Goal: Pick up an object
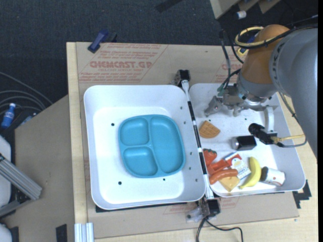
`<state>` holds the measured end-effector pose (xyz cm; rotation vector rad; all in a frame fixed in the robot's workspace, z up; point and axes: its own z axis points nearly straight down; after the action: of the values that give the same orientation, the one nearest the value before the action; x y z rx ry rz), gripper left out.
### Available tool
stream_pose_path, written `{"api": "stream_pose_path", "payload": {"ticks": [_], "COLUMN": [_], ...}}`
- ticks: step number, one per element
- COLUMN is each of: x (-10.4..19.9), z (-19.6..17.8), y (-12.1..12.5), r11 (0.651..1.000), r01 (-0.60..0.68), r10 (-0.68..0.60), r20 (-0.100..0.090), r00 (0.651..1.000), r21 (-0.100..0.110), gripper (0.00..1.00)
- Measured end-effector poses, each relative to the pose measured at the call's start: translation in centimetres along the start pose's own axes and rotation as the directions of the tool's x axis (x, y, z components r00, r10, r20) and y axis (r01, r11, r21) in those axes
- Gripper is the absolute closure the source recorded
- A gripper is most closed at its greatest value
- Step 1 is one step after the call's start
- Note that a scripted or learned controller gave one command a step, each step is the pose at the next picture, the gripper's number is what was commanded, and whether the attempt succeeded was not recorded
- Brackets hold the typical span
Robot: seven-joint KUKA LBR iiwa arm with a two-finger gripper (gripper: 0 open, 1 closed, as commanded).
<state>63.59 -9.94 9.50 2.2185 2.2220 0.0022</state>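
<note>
Blue plate (151, 146), yellow banana (254, 172)

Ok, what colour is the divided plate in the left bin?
Light blue; the divided plate shows clearly in the camera view.

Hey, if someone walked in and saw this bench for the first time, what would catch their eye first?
Probably the blue divided plate, lying alone in the middle of the left bin. Next, the grey arm with its orange band reaching over the far end of the right bin. Then the bright clutter at that bin's near end: a banana, red peppers and a cracker-like piece.
</note>
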Motion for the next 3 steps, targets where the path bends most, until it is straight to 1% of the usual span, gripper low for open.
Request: {"api": "stream_pose_path", "payload": {"ticks": [1, 2, 3], "x": [-0.1, 0.8, 0.8], "z": [0.8, 1.1, 0.1], "y": [-5.4, -11.4, -11.3], "r11": [1.000, 1.000, 1.000], "r01": [-0.002, -0.003, -0.003], "r10": [0.002, 0.003, 0.003], "r20": [-0.001, -0.001, -0.001], "r00": [1.000, 1.000, 1.000], "r21": [0.005, 0.005, 0.003], "gripper": [0.00, 0.00, 1.00]}}
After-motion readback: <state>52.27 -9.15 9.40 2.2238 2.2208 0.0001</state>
